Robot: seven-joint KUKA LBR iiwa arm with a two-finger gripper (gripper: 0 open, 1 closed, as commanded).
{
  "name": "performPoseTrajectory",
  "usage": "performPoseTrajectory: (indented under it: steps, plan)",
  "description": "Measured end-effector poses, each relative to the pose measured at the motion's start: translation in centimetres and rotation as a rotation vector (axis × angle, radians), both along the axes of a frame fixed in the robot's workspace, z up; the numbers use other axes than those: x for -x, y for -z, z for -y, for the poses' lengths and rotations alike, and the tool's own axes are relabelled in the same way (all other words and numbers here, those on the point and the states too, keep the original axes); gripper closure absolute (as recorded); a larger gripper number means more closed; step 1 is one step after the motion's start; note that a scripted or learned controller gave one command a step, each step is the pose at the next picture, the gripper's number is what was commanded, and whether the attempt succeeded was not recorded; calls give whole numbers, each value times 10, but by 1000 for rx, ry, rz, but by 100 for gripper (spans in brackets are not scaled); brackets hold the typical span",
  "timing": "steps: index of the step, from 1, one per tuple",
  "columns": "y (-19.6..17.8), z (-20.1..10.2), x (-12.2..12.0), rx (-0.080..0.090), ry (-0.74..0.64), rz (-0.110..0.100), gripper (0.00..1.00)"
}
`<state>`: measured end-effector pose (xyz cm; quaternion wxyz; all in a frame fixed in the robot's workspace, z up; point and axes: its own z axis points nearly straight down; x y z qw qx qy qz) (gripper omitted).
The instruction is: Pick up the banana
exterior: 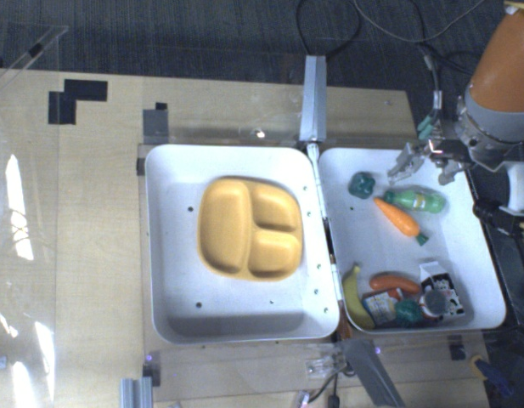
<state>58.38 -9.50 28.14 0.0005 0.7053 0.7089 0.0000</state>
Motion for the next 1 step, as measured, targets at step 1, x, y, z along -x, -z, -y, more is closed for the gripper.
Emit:
performPoseTrajectory:
  steps: [1]
  plan:
    - [99, -25, 44, -1, 389, -3, 0]
